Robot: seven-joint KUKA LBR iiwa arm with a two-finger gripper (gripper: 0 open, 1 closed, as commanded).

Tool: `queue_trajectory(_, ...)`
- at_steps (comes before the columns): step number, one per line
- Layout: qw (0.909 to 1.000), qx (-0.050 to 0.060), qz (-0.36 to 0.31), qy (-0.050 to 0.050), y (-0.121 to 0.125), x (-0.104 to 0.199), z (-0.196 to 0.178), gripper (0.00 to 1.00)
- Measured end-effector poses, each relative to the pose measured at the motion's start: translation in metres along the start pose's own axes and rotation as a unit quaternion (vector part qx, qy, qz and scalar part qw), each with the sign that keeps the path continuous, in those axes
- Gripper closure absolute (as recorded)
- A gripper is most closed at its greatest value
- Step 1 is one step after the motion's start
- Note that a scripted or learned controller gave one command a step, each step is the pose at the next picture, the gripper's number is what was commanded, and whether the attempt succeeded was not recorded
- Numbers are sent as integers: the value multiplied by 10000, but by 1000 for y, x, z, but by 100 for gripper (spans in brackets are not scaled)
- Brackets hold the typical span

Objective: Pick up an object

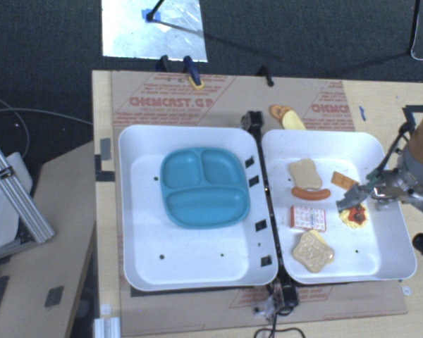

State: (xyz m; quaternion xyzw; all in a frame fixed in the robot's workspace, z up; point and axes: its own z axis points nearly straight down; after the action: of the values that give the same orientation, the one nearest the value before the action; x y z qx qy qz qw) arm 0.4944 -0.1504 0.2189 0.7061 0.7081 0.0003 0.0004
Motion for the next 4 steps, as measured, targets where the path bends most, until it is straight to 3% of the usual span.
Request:
queue_trajectory(1, 10000, -12, -48, 18, 75, 70, 31, 0)
queue_trajectory(2, 10000, 78, 30, 14, -13, 56, 132, 0)
queue_trajectory(3, 10000, -7, 8, 3, -7, 57, 117, 100)
queue_trajectory(4, 10000, -46, -44, 16, -5, 122, 30, 100)
